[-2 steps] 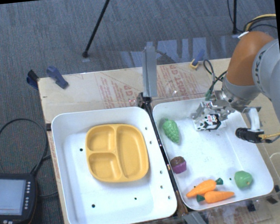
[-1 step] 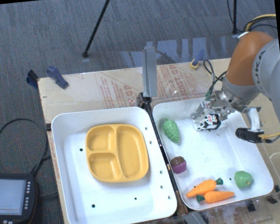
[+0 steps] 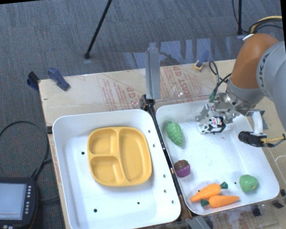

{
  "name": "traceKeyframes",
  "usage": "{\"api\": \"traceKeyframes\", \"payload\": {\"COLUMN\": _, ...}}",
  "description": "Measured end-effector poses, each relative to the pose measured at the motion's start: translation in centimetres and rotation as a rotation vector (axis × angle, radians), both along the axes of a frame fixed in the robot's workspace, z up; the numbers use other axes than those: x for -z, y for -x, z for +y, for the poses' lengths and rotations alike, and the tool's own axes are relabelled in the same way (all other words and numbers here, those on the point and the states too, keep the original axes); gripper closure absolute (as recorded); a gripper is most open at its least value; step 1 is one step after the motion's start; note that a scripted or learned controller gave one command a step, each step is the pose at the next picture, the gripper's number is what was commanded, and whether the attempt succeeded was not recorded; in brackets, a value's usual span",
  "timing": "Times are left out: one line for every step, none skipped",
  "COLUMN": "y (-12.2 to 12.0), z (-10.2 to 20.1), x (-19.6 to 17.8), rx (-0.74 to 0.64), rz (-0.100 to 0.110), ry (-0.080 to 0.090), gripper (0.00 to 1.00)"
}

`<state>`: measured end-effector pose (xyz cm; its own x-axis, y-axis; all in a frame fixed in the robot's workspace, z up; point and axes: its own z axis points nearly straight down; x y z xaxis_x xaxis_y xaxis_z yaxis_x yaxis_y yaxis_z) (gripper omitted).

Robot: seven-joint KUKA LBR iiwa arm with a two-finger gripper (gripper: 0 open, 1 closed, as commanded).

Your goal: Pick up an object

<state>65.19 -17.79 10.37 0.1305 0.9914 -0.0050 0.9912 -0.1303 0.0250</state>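
Grey carpet around the bench, tripod legs at top, a teach pendant on the floor at left. Bench top is bare plywood-looking board with two clamps at its far edge.

Left bin: shallow white plastic, rounded corners, holds a yellow sectioned tray, glossy, three compartments, sitting slightly rotated. Wide bare floor all round it.

Right bin: same white shell. Contents are plastic toy foods:
- bumpy green cone-shaped piece, near the left wall, upper part
- small dark purple rounded piece, just beside the left wall, mid-height
- two orange carrots with green tops, lying side by side and touching, near the front wall
- smooth green pepper-like piece, front right corner, just beside the carrots' right end

Middle and right of this bin's floor are bare.

Arm enters from right, orange band over grey link. Gripper sits low over the upper part of the right bin, well apart from every toy, nearest the green cone. Can't tell finger spread from this angle; nothing visibly between the fingers. A black cable end with an orange tip hangs to its right over the bin's right wall.
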Motion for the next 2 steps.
{"api": "traceKeyframes", "payload": {"y": 0.4, "z": 0.9, "x": -1.0, "rx": 0.198, "rz": 0.012, "ry": -0.009, "gripper": 0.0}}
{"api": "traceKeyframes", "payload": {"y": -0.2, "z": -0.6, "x": 0.0, "rx": 0.162, "rz": 0.001, "ry": -0.014, "gripper": 0.0}}
